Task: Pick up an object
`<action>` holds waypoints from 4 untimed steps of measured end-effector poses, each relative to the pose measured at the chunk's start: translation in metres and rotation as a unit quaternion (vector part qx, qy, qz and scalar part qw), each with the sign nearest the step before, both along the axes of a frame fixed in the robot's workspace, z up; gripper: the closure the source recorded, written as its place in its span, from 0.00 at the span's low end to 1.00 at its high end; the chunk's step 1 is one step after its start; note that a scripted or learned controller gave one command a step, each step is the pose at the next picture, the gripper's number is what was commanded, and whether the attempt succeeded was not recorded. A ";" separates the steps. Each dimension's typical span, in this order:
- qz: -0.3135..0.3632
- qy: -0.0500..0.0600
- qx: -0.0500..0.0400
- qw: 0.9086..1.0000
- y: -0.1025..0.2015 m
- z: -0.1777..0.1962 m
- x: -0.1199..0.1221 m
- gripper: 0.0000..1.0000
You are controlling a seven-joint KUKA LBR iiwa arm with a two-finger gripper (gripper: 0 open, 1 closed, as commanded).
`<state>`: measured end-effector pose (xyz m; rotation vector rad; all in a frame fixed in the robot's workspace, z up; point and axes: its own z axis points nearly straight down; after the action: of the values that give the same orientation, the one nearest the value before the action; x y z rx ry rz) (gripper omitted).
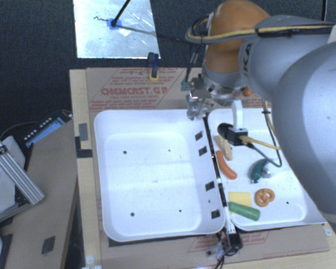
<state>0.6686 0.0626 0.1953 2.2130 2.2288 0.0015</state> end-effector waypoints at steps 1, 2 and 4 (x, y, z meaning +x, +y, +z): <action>0.002 -0.005 0.002 1.000 0.055 0.094 -0.013 1.00; 0.001 -0.002 0.000 1.000 0.050 0.098 -0.013 1.00; 0.000 -0.001 0.000 1.000 0.151 -0.023 -0.007 1.00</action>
<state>0.6611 0.2140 0.1723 2.2136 2.2275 0.0044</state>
